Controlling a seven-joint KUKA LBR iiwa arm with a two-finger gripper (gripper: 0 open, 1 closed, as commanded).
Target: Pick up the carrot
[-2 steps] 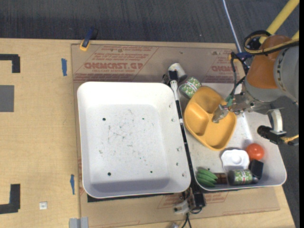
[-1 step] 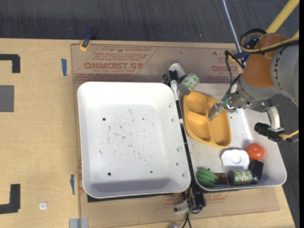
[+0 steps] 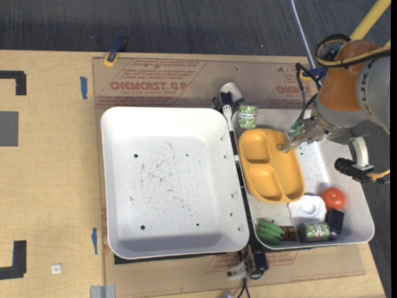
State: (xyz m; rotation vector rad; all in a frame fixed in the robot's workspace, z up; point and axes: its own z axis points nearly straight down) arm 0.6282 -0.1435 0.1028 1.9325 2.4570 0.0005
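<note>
My gripper [image 3: 294,138] hangs low over the right bin [image 3: 363,219], at the right rim of a yellow two-compartment tray [image 3: 270,166]. The grey arm with its orange band [image 3: 341,82] reaches in from the upper right. A small orange-brown bit shows right at the gripper's tip, against the tray's rim. It is too small to tell whether this is the carrot or whether it is held.
In the right bin also lie a green-labelled can [image 3: 248,117], a red tomato [image 3: 334,198], a white bottle [image 3: 308,208], a dark can [image 3: 314,231], a black block [image 3: 335,220] and a green vegetable [image 3: 269,230]. The left bin [image 3: 118,166] is beside it.
</note>
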